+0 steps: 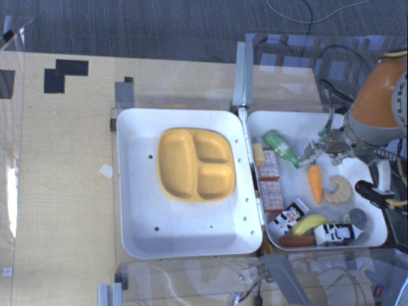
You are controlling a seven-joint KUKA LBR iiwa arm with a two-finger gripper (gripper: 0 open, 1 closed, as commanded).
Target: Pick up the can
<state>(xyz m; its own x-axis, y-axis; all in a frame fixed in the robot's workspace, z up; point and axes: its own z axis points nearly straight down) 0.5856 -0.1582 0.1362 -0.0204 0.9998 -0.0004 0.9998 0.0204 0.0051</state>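
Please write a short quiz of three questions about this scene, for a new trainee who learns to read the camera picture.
1. True or false: the yellow divided tray lies in the right bin.
2. Which thing lies just left of the carrot? A) green bottle B) banana C) can
3. Fill in: the can stands near the ____ right corner of the right bin.

Key
1. False: it lies in the left bin.
2. A. The bottle lies tilted, up and left of the carrot.
3. Lower. The hand is above the carrot, apart from the can.
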